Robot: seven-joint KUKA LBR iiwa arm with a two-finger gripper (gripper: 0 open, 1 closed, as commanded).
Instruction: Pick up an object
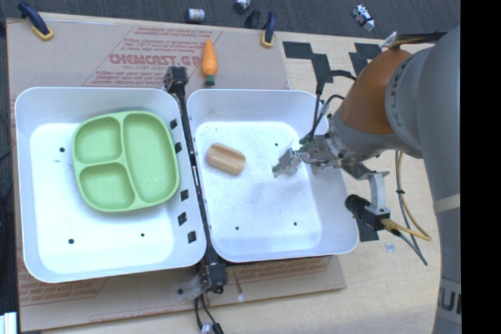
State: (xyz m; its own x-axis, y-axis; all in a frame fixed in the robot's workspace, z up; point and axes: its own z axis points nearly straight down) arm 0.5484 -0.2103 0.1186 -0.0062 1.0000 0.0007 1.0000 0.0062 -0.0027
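- Camera view: two white bins side by side on a cardboard sheet (94, 62) with red print, on the bench.
- Left bin (39, 246): green divided tray (125, 160), three compartments, sits in the upper-middle part, tilted a bit. Nothing in its compartments.
- Right bin (258, 235): one tan, rounded bread-roll-like object (225, 159) lying on the floor, upper-left area, near the divider between bins.
- Arm (399, 102) comes in from the right, orange band visible above the wrist, grey body over the right bin's right wall.
- Gripper (285, 163) is low inside the right bin, near its right side, pointing left toward the roll.
- Gripper and roll are apart, clear white floor between them. Nothing seen between the fingers.
- Jaw state: can't tell, tip is small and blurred.
- Black clips (177, 78) sit along the seam between the bins, top and bottom.
- Orange carrot-like item (208, 59) lies on the cardboard just above the bins, outside both.
- Blue clamps (35, 19) hold the cardboard at the top edge.
- Small loose bits (196, 14) lie on the dark floor beyond the bench.
- Cables (407, 227) hang by the arm at right.
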